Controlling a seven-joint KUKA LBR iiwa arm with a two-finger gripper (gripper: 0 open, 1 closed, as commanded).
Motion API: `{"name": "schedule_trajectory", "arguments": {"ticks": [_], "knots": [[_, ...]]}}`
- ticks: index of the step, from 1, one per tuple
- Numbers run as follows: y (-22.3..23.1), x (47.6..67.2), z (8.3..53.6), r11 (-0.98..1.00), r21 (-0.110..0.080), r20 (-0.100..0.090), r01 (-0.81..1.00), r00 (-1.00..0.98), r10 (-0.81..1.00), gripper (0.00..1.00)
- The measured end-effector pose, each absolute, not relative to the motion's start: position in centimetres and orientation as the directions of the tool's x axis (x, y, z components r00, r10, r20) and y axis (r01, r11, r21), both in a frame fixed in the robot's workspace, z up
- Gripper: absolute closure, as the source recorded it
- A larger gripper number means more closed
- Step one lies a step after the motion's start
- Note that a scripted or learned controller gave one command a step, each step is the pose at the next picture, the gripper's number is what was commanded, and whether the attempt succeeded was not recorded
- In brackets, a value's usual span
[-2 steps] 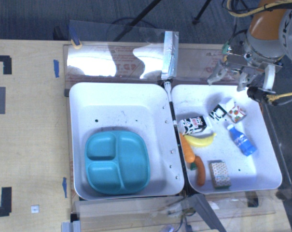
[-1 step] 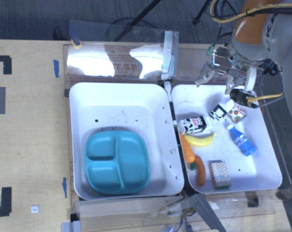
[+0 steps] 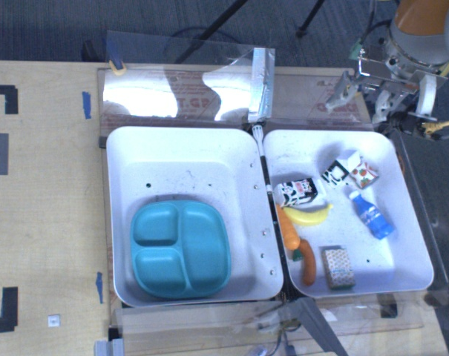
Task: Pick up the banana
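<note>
A pale wooden bench [image 3: 38,236] carries two shallow white bins touching side by side: the left bin [image 3: 128,150] toward nine o'clock, the right bin [image 3: 413,262] toward three. A strip of clear plastic sheet [image 3: 179,87] lies at twelve o'clock behind the left bin.

Two bins sit side by side. The left bin [image 3: 120,199] holds a tray [image 3: 181,249] toward its 6 o'clock edge. In the right bin [image 3: 413,221], the banana [image 3: 310,214] lies near the left wall, a carton [image 3: 297,190] touching it at 12 o'clock, a carrot [image 3: 289,231] at 7 o'clock, a bottle [image 3: 372,216] at 3 o'clock. The gripper [image 3: 391,99] hangs beyond the bin's 12 o'clock rim
</note>
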State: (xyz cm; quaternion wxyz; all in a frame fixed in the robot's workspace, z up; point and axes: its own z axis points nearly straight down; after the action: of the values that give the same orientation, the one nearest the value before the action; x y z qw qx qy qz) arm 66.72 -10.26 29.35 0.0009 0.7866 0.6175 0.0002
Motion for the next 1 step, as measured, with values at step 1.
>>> {"name": "schedule_trajectory", "arguments": {"ticks": [1], "knots": [[-10.10,65.48,15.18,-0.125,-0.001,0.000,0.992,0.125,0.992,0.00]]}}
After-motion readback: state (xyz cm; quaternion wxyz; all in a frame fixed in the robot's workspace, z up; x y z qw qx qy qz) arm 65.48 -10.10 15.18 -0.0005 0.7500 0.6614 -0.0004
